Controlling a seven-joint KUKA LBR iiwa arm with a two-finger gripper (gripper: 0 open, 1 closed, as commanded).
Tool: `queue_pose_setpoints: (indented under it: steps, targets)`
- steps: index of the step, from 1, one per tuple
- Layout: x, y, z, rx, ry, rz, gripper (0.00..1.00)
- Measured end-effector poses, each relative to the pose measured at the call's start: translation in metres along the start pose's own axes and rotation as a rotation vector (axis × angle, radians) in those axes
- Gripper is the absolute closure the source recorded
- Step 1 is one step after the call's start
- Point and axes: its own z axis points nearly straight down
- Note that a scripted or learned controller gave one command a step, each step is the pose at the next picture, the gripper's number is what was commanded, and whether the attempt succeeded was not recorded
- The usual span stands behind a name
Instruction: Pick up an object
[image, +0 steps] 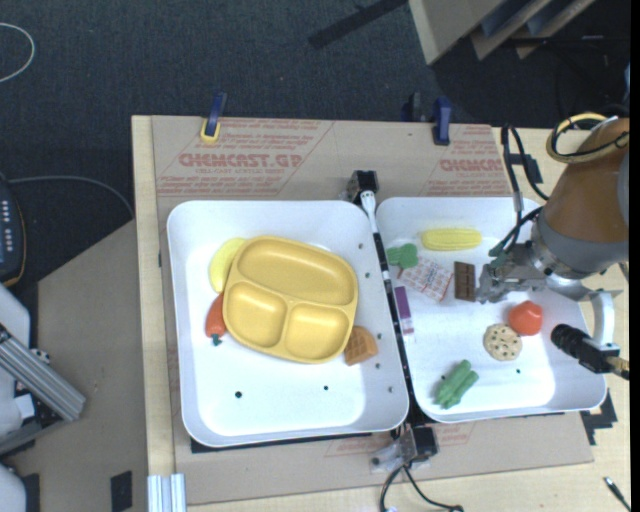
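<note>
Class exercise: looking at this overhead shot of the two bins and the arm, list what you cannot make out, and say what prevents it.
- Gripper: finger state unreadable in the camera view; too small, under the wrist.
- Yellow item and carrot: partly covered by the yellow divided tray.
- Brown piece: tucked at the tray's edge, too small to identify.
- Purple item: too small to identify.

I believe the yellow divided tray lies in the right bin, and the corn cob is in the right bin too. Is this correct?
Not fully. The camera view shows the yellow divided tray in the left bin, not the right one. The corn cob is indeed in the right bin.
</note>
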Motion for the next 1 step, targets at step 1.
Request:
queue_pose_setpoints:
  steps: [1]
  targets:
    - [0.0019,0.0036,-0.0642,-0.002,0.0,0.0,1.0]
